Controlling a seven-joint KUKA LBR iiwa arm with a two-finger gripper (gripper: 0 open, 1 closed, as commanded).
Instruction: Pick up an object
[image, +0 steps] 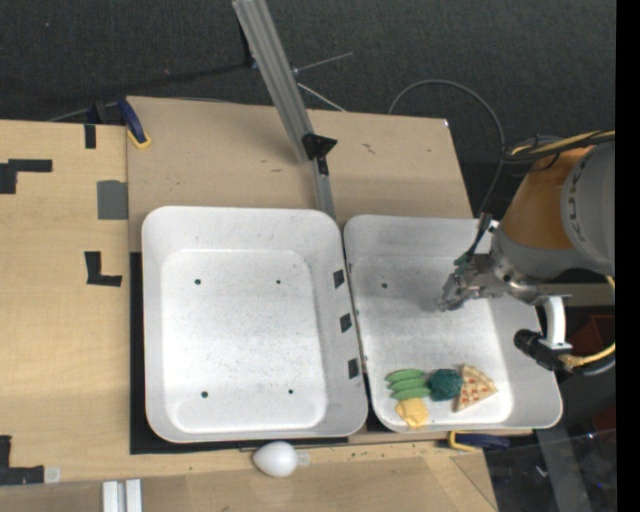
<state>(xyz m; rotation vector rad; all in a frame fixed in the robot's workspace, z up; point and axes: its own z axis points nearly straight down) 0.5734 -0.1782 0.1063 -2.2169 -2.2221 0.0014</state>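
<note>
The right bin (400, 260) holds a cluster of toy foods at its front edge: a green pea pod (406, 381), a dark green broccoli piece (445, 382), a pizza slice (474, 387) and a small yellow piece (412, 410). My gripper (456, 294) hangs over the right middle of this bin, well behind the cluster and apart from it. Nothing shows between its fingers.
The left bin (170, 330) lies beside the right one, joined by black clips along the shared rim. A white egg-shaped object (275, 459) rests on the bench in front of the left bin. A slanted metal pole (285, 90) rises behind the bins.
</note>
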